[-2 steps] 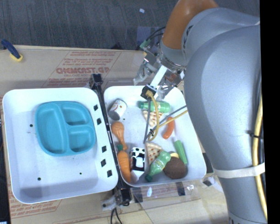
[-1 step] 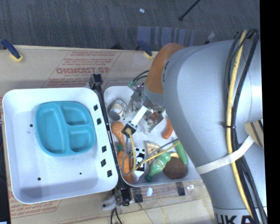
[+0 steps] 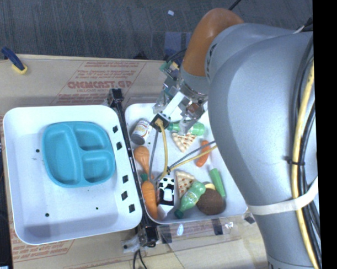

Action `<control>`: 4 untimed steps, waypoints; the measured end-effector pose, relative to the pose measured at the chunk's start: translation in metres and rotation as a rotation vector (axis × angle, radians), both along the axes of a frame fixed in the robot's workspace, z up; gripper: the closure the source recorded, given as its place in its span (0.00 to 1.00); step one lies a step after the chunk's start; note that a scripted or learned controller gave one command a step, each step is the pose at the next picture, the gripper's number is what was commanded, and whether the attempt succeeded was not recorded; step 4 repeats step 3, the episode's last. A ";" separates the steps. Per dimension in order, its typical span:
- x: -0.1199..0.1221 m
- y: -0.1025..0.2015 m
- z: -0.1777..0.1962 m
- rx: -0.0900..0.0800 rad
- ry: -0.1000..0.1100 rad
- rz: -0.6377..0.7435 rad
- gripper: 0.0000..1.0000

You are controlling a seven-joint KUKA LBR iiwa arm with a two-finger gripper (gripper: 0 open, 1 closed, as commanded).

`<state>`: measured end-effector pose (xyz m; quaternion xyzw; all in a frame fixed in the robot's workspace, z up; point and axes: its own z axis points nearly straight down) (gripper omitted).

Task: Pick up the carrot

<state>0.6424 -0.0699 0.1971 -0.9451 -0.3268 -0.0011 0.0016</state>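
An orange carrot (image 3: 149, 197) lies along the left wall of the right bin (image 3: 135, 111), near its front corner. A paler orange, carrot-shaped piece (image 3: 141, 157) lies just behind it by the same wall. My gripper (image 3: 181, 111) hangs over the back part of the right bin, above a pizza slice (image 3: 184, 140) and a green piece (image 3: 196, 129). It is well behind the carrot and apart from it. The large grey arm covers the bin's right side.
The right bin also holds a small can (image 3: 139, 131), a thin red-orange piece (image 3: 203, 153), a second pizza slice (image 3: 184, 182), a black-and-white block (image 3: 166, 192), a green bottle (image 3: 190, 199), a brown ball (image 3: 210, 202). The left bin (image 3: 21, 180) holds a blue divided tray (image 3: 78, 153).
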 end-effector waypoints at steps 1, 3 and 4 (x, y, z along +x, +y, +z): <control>-0.012 -0.019 0.075 -0.001 0.002 -0.018 0.00; -0.031 0.050 -0.006 -0.002 0.016 -0.166 0.00; -0.031 0.050 -0.006 -0.002 0.016 -0.166 0.00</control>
